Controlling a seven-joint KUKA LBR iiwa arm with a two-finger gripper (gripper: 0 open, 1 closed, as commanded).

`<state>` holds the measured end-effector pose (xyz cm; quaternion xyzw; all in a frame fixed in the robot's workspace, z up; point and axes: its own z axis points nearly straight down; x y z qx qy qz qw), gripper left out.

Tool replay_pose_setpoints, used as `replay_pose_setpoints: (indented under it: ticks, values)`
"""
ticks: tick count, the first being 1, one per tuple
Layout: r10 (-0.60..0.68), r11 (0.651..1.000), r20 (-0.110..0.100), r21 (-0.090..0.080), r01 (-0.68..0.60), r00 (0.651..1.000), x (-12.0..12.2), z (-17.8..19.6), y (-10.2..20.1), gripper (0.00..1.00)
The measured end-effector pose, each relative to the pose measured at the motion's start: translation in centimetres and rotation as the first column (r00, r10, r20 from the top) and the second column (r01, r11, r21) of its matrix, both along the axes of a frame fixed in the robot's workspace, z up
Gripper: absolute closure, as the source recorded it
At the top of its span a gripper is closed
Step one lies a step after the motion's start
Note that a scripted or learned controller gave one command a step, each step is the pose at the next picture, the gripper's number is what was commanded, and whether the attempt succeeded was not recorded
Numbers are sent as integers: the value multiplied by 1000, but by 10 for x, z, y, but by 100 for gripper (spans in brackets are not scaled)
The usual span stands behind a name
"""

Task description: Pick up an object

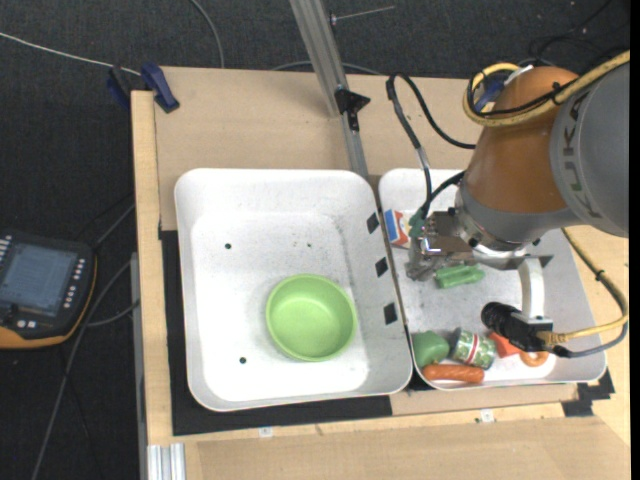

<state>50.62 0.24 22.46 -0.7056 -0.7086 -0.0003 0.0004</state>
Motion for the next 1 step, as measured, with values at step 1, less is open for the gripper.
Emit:
replay_pose_setpoints:
  ticks: [1]
  values:
    - [-1,1000,1,0,1,1000,-4,2,42,100]
